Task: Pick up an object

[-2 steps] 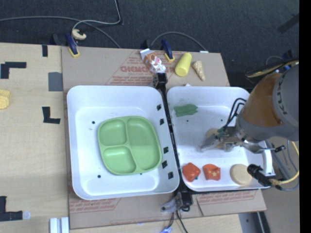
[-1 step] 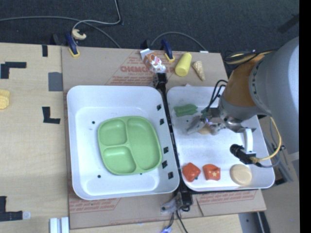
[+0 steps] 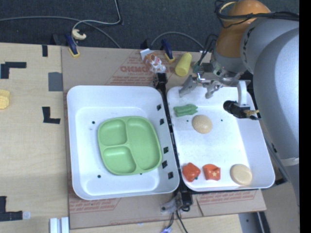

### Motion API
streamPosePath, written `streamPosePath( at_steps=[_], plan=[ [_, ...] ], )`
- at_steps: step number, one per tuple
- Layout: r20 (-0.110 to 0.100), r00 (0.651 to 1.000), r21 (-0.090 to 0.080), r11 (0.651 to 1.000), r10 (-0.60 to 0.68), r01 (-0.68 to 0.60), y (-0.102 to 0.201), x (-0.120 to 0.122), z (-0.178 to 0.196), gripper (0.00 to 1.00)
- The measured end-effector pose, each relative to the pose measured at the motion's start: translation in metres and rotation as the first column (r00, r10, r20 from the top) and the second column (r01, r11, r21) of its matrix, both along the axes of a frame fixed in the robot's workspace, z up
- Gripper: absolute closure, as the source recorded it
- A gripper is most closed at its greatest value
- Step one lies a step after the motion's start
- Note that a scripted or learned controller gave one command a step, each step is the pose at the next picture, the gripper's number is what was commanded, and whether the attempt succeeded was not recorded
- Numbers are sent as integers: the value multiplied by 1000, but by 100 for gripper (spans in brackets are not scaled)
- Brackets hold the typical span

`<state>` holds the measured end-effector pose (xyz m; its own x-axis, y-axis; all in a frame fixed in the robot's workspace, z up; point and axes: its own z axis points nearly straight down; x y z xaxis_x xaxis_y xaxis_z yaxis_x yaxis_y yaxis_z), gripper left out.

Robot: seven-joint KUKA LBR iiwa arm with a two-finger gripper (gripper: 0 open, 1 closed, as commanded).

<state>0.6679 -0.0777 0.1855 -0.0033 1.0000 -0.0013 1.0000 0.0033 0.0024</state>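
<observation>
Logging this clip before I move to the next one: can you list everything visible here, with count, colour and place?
Bins: 2, white, side by side on the bench.
Divided plate: 1, light green, in the left bin.
Green item: 1, green, upper left of the right bin.
Round beige item: 1, beige, right bin, just below the green item.
Red items: 2, red-orange, near edge of the right bin, side by side.
Pale round item: 1, cream, near right corner of the right bin.
Yellow cylinder: 1, yellow, on the cardboard behind the bins.
Clamps: 2, blue, far edge of the cardboard.
Gripper: 1, metal, over the far edge of the right bin, holding nothing.
Arm: 1, grey with orange band, at right.
</observation>
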Motion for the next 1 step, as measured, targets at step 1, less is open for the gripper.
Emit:
streamPosePath(
  at_steps=[1],
  plan=[
    [-6,1000,1,1000,-3,3,-27,-118,-65,0]
  ],
)
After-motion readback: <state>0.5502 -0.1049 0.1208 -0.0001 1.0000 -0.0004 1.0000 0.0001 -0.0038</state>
